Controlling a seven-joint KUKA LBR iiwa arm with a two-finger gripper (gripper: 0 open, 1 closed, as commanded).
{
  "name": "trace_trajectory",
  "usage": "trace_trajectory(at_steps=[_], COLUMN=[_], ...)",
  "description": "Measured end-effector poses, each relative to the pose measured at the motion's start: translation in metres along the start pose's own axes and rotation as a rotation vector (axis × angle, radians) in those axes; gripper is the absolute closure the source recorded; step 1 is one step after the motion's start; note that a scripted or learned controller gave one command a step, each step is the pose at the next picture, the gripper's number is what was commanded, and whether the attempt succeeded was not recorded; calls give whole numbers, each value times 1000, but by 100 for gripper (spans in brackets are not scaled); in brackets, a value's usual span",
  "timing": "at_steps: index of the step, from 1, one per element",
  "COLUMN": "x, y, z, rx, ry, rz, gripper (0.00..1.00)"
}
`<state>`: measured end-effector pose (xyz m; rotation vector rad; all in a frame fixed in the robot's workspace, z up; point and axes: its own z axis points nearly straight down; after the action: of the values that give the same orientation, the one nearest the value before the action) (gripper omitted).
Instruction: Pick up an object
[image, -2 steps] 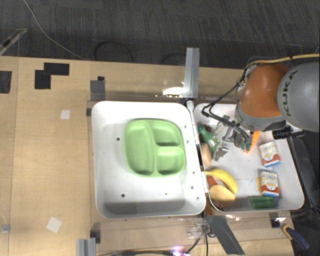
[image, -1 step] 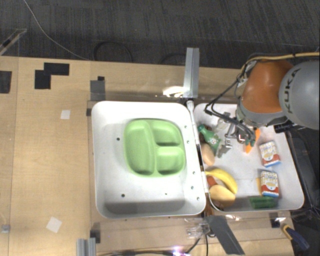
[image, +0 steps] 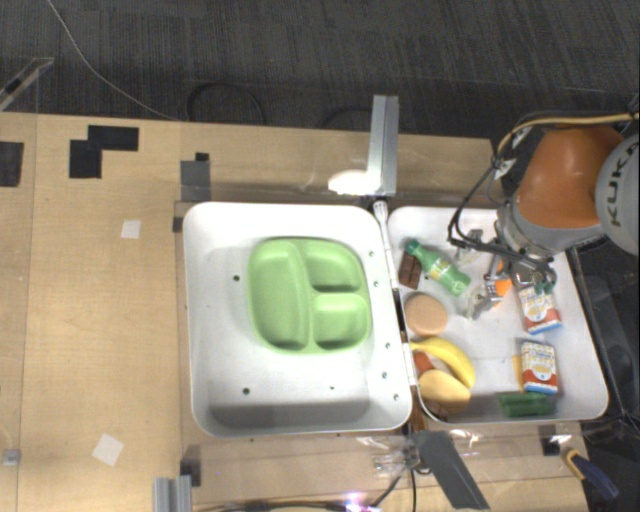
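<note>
Right now I am watching the gripper (image: 487, 297) hanging low over the right bin (image: 590, 400), near its upper middle, with bare white floor beneath the fingertips. I am not able to tell whether its fingers are apart or together; they are too small and too cluttered with cable at this size. Nothing is showing between them, so I am treating the pick as not yet made.

Nearest candidates are lying on either side: the green bottle (image: 437, 266) just to the left of the tool, tilted across the bin floor, and a small carton (image: 540, 310) just to the right. I am judging the bottle the likelier target. To do this well, I am wanting the tool centred over the bottle's body, jaws across its narrow width rather than along its length, and coming down clear of the brown block (image: 409, 269) touching its upper end.

Further down that bin, a round tan piece (image: 428, 316) is sitting above a banana (image: 447, 359) and an orange-brown fruit (image: 444, 386), crowded against the left wall. A second carton (image: 538, 367) and a flat green item (image: 526, 404) are lying near the lower right corner.

In the left bin (image: 215, 390), a green divided tray (image: 305, 293) is resting alone, its compartments holding nothing I can make out.
</note>
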<state>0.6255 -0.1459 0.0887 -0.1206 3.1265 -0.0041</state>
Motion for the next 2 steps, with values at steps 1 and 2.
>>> trace_trajectory(at_steps=[1,2], x=[16,66], y=[-5,38], z=[0,-3], rx=[-1,-1], ry=[-1,-3], rz=[-56,-51], gripper=[0,0])
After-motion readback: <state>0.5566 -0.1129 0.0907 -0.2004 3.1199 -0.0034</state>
